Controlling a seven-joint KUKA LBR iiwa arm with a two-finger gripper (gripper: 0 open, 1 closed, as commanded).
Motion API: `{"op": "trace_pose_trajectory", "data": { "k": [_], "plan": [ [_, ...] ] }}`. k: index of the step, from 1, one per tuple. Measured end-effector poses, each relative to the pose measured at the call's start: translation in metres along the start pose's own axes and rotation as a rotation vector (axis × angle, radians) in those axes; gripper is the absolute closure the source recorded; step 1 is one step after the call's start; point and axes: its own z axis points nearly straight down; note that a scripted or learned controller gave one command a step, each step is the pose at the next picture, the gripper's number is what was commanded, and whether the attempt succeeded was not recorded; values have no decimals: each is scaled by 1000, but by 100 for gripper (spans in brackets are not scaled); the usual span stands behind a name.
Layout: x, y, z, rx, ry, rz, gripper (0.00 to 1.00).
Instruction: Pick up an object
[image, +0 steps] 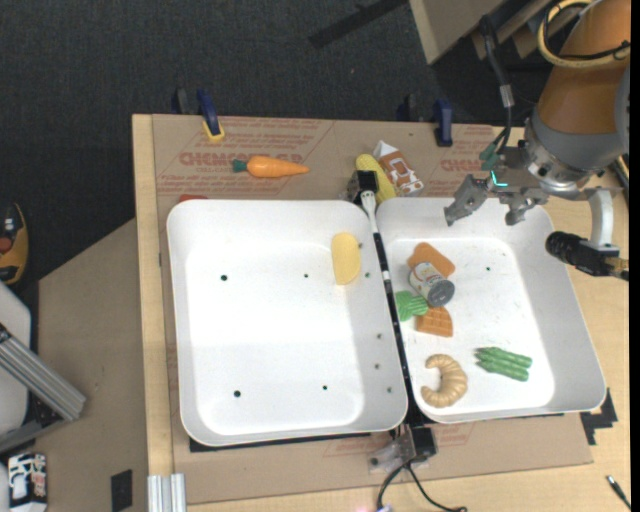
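We see the gripper with jaws apart, holding nothing, above the right bin. The croissant looks light, probably rigid plastic; we would grip across its curved middle.

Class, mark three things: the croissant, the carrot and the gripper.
croissant (446, 380), camera view, middle of its curve.
carrot (274, 168), camera view, middle of its orange body.
gripper (491, 205), camera view, midway between its fingertips.
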Motion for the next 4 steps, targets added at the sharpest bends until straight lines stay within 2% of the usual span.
{"op": "trace_pose_trajectory", "data": {
  "k": [1,2,3,4],
  "plan": [
    [0,1,-11,-3,-1,-1,100],
    [-29,-68,33,8,2,5,100],
    [19,-129,62,9,4,-1,100],
    [77,-106,-26,-12,1,-8,100]
  ]
}}
